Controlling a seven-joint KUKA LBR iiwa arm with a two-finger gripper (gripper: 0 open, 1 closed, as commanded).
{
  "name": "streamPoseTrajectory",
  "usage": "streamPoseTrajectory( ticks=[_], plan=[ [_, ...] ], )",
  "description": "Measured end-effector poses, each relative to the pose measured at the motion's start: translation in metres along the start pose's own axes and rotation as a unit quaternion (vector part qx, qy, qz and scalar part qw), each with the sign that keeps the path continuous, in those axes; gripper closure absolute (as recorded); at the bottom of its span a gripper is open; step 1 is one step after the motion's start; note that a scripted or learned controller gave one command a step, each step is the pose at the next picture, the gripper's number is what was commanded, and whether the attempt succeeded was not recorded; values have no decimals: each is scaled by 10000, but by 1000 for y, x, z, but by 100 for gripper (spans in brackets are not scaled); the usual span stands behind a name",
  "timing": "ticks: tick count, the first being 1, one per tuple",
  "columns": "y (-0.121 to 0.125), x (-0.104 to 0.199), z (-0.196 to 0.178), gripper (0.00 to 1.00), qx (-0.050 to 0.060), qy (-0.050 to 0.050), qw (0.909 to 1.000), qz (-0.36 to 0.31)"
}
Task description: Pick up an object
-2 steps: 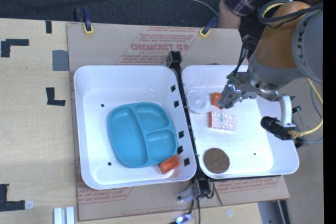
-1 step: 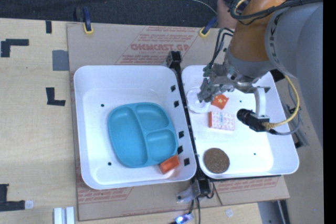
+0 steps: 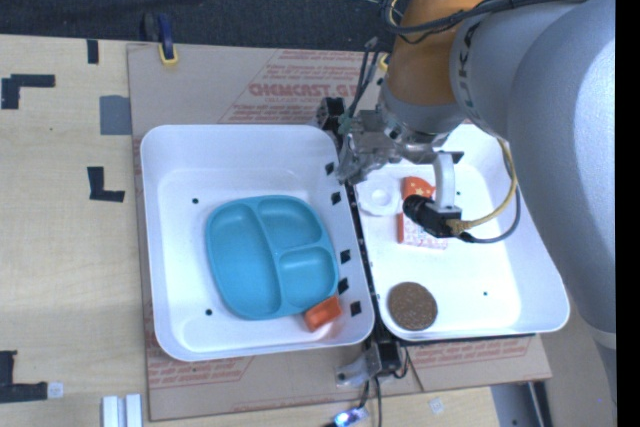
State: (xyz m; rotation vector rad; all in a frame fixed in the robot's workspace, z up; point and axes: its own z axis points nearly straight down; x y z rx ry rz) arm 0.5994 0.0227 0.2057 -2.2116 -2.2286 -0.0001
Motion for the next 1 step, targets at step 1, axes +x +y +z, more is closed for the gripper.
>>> streamPoseTrajectory(
  ticks=[1],
  plan=[
    [16, 57, -15, 100, -8, 0, 10000, 4]
  ],
)
